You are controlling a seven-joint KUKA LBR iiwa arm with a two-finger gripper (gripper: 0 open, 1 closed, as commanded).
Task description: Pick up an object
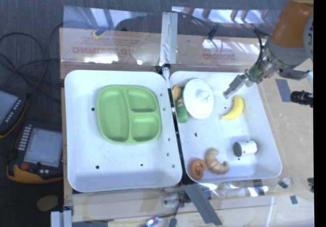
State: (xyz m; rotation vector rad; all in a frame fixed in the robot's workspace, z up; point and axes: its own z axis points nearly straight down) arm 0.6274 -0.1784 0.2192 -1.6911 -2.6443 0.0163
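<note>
The right bin [265, 119] holds a yellow banana [234, 108], a round white lid [197, 98], a small white cylinder with a dark end [244, 148], a croissant [216, 162], a small donut [197, 168], and a green item [182, 113] and a yellow-brown piece [176, 92] by the divider. My gripper [232, 87] hangs just above and left of the banana's upper end, over the bin's back half. Nothing shows between its fingers.
The left bin [81, 134] carries a green divided plate [129, 113]. Cardboard and shiny tape line the back edge [168, 43]. Cables and a handheld pendant [35, 149] lie on the floor at the left.
</note>
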